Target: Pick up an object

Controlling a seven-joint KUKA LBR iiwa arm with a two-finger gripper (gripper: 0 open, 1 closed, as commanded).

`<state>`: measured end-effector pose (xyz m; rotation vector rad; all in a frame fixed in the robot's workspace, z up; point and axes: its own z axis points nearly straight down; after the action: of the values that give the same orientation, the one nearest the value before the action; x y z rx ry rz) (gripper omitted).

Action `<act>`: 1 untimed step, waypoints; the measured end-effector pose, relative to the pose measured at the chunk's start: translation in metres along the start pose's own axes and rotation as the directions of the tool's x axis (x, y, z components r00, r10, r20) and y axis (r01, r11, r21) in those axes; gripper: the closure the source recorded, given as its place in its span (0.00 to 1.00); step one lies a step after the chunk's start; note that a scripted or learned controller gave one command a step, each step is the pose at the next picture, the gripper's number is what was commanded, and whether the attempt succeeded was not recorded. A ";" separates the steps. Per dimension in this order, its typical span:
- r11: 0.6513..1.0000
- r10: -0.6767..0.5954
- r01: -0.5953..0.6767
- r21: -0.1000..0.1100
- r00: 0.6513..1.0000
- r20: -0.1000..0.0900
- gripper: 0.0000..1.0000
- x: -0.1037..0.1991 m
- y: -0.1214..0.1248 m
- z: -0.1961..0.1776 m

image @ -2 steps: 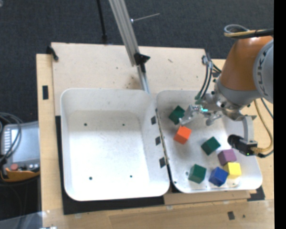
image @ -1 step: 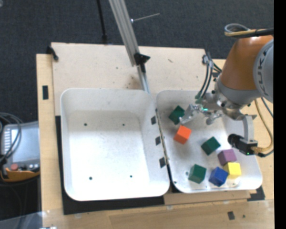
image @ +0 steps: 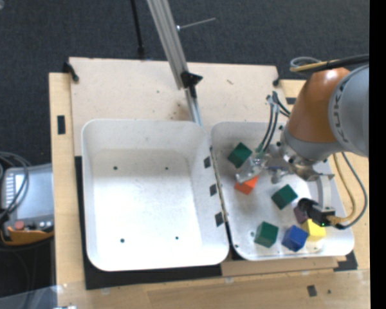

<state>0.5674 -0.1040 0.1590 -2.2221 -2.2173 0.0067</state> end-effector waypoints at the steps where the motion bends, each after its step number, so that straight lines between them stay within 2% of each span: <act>1: 1.000 0.001 -0.001 -0.001 1.000 0.000 0.00 -0.006 0.003 0.044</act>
<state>0.5701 -0.1104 0.1149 -2.2233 -2.2166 0.0059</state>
